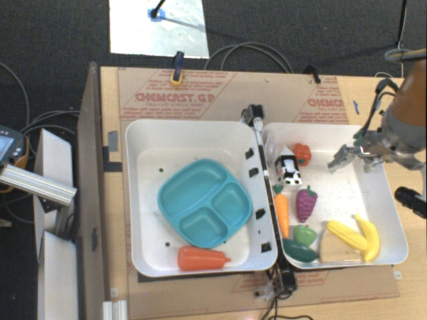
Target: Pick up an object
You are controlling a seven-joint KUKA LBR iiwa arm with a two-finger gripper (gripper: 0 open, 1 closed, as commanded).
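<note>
Grey gripper (348, 156): fingers spread, holding nothing, above right bin (397, 227) far edge; toy grapes (305, 203), banana (355, 237) unpicked.

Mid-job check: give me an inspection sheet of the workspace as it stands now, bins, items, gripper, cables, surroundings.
Surface: bench covered with printed cardboard, bearing the left bin and right bin side by side.
Job's things: right bin holds a cow toy, tomato, grapes, carrot, green pepper, bananas and a tan slab.
Clutter: left bin holds a teal divided plate and an orange toy.
Grippers: gripper over the right bin's far right part, nothing seen between its fingers.
Cables: cable loops behind the bench; clips along the bins' joint.
Surroundings: dark carpet, white sheet, aluminium rail at left.
</note>
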